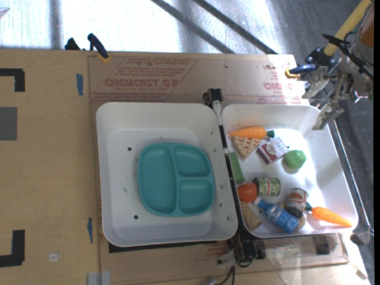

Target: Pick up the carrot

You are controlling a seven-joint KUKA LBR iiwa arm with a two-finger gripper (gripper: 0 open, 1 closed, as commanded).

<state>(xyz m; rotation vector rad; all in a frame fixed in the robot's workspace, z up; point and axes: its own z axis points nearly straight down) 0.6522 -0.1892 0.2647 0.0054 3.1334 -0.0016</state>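
Observation:
Two orange carrot-shaped pieces lie in the right bin. One carrot rests along the far wall, its green end pointing right, just above a pizza slice. The other carrot lies at the near right corner, pointing right. My gripper hangs over the bin's far right corner, above its rim, with nothing seen in it. It is well to the right of the far carrot and far behind the near one.
Also in the right bin are a green apple, a red-and-white packet, two cans, a blue bottle, an orange ball and a green stick. The left bin holds a teal divided plate.

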